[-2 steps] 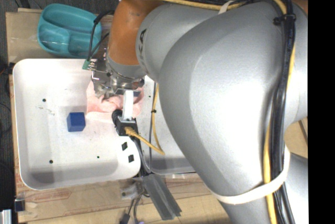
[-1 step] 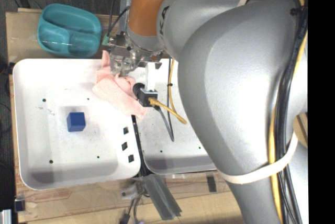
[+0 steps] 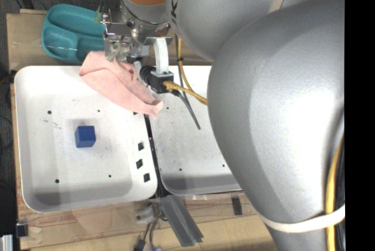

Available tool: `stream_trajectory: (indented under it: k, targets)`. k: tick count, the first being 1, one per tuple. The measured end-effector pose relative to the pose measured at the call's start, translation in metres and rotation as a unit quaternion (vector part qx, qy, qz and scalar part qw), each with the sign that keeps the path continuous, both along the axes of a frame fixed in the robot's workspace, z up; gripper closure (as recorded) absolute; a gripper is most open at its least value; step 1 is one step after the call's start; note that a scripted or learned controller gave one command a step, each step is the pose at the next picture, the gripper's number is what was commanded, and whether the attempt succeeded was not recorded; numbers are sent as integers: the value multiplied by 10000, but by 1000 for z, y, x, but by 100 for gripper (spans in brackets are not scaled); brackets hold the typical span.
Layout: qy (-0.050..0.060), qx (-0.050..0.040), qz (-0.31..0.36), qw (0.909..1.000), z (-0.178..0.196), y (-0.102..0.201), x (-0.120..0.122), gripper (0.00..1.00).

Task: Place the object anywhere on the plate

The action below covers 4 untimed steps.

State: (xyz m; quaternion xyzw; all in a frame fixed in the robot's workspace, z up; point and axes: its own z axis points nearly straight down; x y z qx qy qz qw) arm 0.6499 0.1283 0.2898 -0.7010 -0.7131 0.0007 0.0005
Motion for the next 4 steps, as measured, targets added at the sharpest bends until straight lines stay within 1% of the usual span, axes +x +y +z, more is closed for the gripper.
stream_trajectory:
  k: [1, 2, 3, 4]
  targets:
    - [25, -12, -277, 9996, -74, 47, 5, 100]
    - [28, -12, -1203, 9927, -143, 79, 5, 100]
    - [20, -4, -113, 9999, -105, -15, 6, 100]
    - [12, -5, 176, 9998, -107, 48, -46, 100]
